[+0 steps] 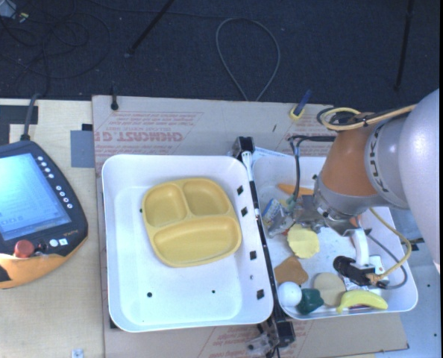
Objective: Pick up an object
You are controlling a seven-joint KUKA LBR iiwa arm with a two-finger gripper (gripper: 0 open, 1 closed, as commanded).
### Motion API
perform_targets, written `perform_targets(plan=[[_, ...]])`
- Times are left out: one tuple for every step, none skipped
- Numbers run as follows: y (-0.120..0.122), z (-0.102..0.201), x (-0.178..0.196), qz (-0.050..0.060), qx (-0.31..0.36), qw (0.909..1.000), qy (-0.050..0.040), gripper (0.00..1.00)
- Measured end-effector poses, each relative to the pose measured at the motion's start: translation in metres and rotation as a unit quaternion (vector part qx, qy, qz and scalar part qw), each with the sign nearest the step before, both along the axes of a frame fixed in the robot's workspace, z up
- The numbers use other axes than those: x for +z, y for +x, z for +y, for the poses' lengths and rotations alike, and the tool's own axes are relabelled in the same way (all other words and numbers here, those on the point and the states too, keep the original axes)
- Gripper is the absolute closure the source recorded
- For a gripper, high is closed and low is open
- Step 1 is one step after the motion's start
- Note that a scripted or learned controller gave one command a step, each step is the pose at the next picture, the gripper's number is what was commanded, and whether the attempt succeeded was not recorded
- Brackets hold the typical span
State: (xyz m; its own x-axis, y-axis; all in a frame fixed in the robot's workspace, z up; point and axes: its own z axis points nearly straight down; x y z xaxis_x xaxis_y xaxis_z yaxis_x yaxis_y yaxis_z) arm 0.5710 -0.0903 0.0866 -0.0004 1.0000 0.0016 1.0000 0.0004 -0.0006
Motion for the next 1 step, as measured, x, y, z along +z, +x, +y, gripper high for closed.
perform_targets(plan=[[-0.0002, 0.0001, 0.0075, 0.003, 0.000, 1.0000, 0.0020, 1.00]])
